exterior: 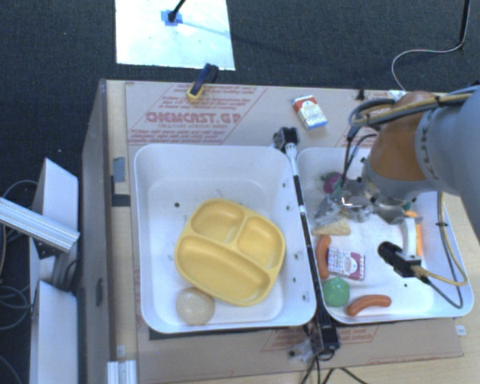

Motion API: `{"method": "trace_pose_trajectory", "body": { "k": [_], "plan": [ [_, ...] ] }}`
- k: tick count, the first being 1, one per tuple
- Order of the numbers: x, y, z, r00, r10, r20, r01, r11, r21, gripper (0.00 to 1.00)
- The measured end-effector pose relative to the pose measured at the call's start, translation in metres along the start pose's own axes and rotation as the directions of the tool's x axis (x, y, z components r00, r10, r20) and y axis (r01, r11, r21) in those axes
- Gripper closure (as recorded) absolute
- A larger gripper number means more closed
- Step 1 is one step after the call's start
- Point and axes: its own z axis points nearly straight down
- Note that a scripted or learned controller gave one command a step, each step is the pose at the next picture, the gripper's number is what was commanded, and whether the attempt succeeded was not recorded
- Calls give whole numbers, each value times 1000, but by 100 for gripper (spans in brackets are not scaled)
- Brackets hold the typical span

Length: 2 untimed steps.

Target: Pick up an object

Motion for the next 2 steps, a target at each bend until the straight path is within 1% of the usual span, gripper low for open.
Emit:
{"method": "trace_pose_trajectory", "body": {
  "k": [1, 2],
  "plan": [
    [-2, 81, -1, 1000, -2, 1, 2, 1000, -3, 0],
    [-2, 82, -12, 1000, -5, 2, 5, 1000, -5, 100]
  ]
}}
